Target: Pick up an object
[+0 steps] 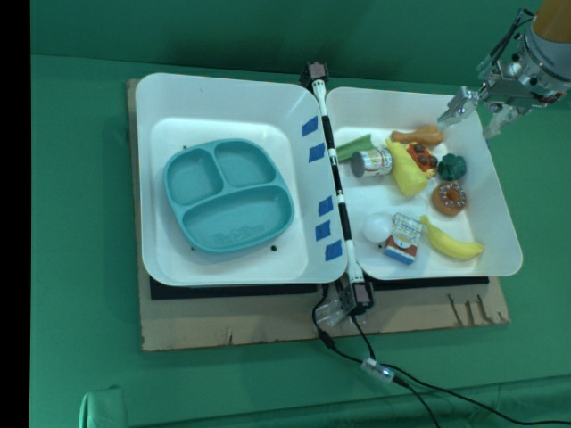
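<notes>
Crowded right bin (500, 239): banana (453, 242) and carton (404, 239) near the front, donut (449, 198), can (372, 162) and drumstick (418, 135) behind, packed so tight a descent could nudge neighbours or pinch two. At the far corner the gripper (475, 111) hangs spread and empty above the rim; its wrist is cut off by the frame, and the red piece beside the yellow toy is hard to identify.

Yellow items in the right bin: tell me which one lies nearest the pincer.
The corn cob, slanting mid-bin beside the can, is nearer the pincer. The banana lies toward the bin's front edge, farther off.
</notes>
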Motion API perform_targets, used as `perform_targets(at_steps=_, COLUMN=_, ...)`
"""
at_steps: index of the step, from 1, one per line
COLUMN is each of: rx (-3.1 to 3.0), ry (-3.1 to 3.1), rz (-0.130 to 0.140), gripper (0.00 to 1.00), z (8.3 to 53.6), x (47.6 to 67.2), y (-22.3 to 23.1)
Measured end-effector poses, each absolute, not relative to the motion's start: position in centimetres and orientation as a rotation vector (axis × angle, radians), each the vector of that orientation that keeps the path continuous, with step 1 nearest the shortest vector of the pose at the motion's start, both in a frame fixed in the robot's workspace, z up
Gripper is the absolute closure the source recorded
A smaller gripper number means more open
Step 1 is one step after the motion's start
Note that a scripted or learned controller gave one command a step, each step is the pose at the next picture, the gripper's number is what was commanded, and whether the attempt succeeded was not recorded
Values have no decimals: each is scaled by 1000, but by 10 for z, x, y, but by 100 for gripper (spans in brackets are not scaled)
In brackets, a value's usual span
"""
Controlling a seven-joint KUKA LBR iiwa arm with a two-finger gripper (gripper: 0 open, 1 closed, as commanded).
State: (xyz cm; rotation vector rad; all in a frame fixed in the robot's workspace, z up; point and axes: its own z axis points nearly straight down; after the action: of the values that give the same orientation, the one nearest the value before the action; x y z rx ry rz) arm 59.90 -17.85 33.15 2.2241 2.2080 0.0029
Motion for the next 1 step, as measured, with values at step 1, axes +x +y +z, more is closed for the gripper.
perform_targets(at_steps=1, rx=2222, ry=2202, rz=1, gripper=0, z=202, x=562, y=-190)
